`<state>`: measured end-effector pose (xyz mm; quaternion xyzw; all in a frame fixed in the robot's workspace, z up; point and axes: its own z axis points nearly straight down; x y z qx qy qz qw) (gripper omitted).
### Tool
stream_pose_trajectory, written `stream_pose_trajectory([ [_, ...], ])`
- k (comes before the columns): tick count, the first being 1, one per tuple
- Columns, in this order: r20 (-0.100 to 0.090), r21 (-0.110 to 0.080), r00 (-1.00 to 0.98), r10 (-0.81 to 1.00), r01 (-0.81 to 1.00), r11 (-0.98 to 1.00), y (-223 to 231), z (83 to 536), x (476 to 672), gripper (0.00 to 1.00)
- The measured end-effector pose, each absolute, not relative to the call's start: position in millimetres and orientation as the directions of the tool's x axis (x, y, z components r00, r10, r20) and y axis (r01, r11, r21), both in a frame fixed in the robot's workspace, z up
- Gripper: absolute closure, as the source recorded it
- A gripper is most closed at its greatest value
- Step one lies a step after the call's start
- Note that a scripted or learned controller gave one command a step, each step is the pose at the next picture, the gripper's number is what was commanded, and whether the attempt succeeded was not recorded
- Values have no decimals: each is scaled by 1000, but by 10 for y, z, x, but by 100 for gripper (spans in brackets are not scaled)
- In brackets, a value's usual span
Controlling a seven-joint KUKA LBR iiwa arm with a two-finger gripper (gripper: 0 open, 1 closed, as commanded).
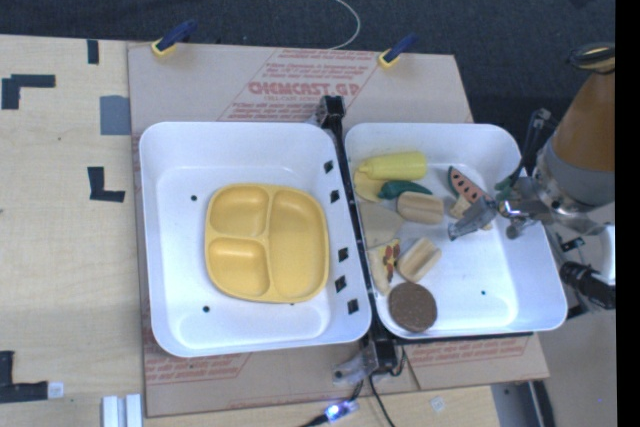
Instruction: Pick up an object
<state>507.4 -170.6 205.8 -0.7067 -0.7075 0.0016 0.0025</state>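
Several toys crowd the right bin (500, 315); the hand (470, 223), fingers' state unclear, hangs beside the watermelon slice (462, 185) and may nudge neighbours instead of gripping.

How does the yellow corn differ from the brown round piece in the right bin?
The yellow corn is long and lies near the bin's far edge; the brown round piece is a flat disc at the near edge. The corn is bright, the disc dark and speckled. Both lie in the right bin, toward its left side.
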Motion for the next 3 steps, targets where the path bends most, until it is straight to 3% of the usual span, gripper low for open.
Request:
stream_pose_trajectory([
  [2, 1, -3, 0, 1000, 1000, 0, -1679, 880, 5027, 0],
  [3, 5, -1, -3, 1000, 1000, 3, -1664, 1023, 5041, 100],
])
